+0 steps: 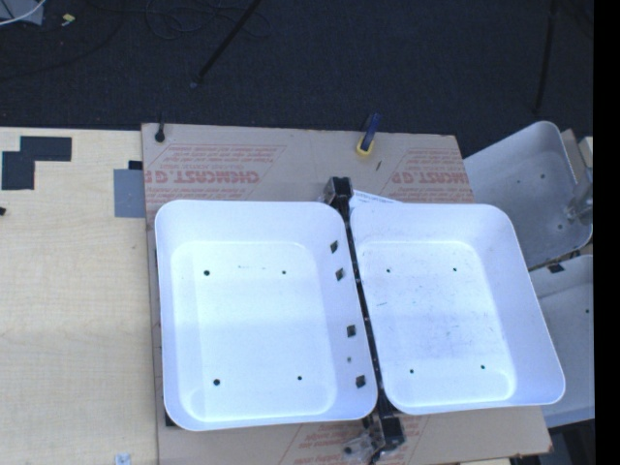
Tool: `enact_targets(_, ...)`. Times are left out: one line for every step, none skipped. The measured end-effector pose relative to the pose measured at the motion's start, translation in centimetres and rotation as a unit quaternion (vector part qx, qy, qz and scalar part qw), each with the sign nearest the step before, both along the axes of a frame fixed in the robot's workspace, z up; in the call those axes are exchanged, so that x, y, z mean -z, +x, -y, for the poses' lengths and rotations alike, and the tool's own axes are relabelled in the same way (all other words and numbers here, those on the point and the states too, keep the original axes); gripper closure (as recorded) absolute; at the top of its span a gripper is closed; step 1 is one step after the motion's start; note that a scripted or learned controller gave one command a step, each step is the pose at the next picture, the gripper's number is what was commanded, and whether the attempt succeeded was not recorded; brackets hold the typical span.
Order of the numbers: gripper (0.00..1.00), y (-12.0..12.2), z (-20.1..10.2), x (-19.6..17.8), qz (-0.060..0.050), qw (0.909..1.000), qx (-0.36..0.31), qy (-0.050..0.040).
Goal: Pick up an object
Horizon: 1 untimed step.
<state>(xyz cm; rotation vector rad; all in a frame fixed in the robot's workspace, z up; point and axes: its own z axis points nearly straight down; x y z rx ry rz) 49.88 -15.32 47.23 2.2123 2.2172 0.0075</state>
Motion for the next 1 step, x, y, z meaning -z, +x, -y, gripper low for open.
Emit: enact_targets(1.00,-0.37,1.79,-6.98,-0.002,1.0000,0.002,0.0002)
